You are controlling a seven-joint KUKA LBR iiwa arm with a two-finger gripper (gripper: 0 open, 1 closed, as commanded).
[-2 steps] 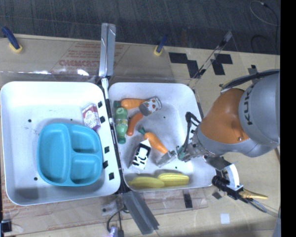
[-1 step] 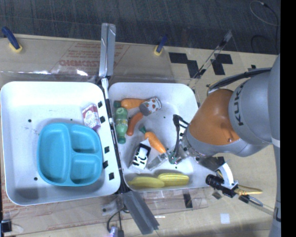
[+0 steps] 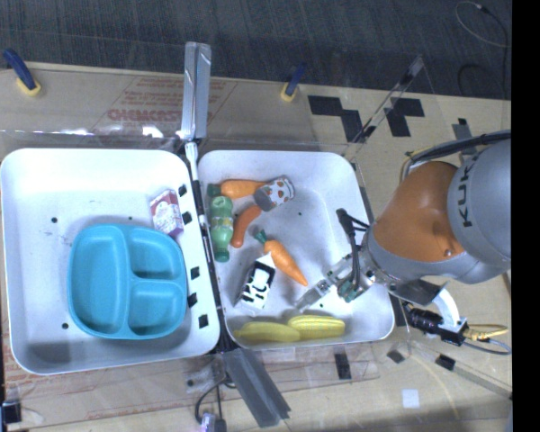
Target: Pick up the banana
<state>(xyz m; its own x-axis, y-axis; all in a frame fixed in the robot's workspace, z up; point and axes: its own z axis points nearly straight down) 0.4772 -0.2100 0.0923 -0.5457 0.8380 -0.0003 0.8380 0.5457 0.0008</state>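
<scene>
Cardboard-lined bench [image 3: 252, 97] under two shallow white bins set side by side, dark carpet beyond it. Landmark for these notes: the banana [image 3: 292, 329], lying flat along the near wall of the right bin [image 3: 364, 327], its left half paler yellow, its right half greener. Gripper [image 3: 331, 284] sits just above and right of the banana, low over the bin floor near the right wall; whether it is released or clenched, I cannot tell at this scale, and nothing is seen between its tips. Grey arm with orange band [image 3: 418, 219] enters from further right of the banana, outside the bin. Up and slightly left of the banana: a small black-and-white carton [image 3: 259, 283], tilted, close to but apart from it. An orange carrot [image 3: 284, 257] lies diagonally just above the carton. Further up: a second carrot-like piece [image 3: 244, 225], a green bottle-shaped toy [image 3: 220, 227] against the dividing wall, another orange piece [image 3: 240, 188], and a small patterned can [image 3: 276, 190] on its side. Well left of the banana, the left bin [image 3: 36, 178] holds a blue divided plate [image 3: 126, 280] and a small purple-labelled packet [image 3: 166, 212] at the plate's upper right.
</scene>
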